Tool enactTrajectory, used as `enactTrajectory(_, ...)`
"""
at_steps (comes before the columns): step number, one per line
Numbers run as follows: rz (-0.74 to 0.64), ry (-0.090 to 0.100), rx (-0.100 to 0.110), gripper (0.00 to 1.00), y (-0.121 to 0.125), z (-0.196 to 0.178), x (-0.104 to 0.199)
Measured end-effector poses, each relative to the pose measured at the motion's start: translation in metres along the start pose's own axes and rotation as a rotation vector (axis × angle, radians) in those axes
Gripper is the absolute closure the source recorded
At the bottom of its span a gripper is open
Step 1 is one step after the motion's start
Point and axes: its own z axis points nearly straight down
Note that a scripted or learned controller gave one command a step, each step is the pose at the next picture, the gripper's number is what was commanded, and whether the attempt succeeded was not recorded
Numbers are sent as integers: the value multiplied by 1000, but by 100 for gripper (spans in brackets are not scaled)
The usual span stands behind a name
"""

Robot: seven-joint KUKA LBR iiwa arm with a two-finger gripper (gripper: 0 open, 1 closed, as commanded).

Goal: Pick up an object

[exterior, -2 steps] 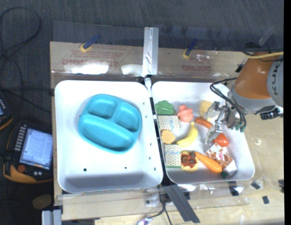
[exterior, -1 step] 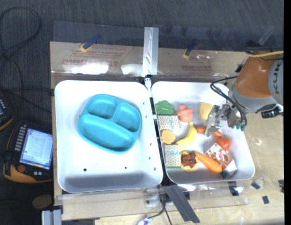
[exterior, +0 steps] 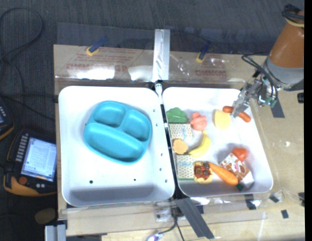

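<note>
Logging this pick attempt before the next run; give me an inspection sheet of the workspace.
Surface: two shallow white bins side by side on the bench.
Job's things: right bin holds toy food: yellow banana, orange carrot, red tomato, green leafy piece, red sausage.
Clutter: blue divided plastic tray in left bin.
Grippers: tool above the sausage, right bin's far corner.
Cables: black cable, upper left.
Surroundings: handheld pendant at left.
</note>
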Motion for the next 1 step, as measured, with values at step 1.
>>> enactTrajectory(1, -367, -3, -1, 100, 24, -68, 25)
